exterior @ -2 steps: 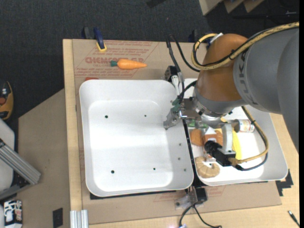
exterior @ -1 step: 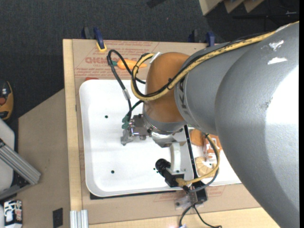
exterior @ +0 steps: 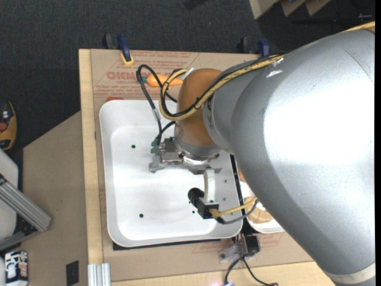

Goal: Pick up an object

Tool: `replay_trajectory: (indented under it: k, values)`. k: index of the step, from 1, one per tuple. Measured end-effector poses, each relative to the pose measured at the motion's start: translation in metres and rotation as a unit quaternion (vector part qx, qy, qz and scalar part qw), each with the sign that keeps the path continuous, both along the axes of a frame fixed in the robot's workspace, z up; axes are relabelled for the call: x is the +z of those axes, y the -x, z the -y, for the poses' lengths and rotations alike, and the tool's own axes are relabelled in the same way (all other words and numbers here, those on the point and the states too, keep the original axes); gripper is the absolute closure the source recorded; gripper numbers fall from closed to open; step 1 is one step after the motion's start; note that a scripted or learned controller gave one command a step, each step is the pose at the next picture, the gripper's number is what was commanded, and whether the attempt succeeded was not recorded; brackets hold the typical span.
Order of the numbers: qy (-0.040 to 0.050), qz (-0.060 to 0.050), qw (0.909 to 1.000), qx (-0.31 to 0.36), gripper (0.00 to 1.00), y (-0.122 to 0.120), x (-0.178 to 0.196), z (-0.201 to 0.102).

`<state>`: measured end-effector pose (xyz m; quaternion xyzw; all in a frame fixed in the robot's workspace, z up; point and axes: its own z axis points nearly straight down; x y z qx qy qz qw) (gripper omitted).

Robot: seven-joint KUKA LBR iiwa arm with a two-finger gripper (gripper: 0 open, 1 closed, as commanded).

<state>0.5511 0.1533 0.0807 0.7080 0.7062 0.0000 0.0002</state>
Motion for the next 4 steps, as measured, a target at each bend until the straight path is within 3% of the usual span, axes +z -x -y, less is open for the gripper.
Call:
replay_trajectory:
  k: [1, 2, 3, 4]
  values:
    - [-0.0047, -0.001, 1.0, 0.0, 0.0, 0.02, 0.016, 0.059]
    - [-0.0022, 0.01, 0.9999, 0.003, 0.0, -0.003, 0.26, 0.048]
    - [-0.0038, 0.007, 0.9999, 0.006, 0.0, 0.022, 0.368, -0.02]
    - [0.0024, -0.009, 1.0, 0.001, 0.0, 0.014, 0.074, -0.044]
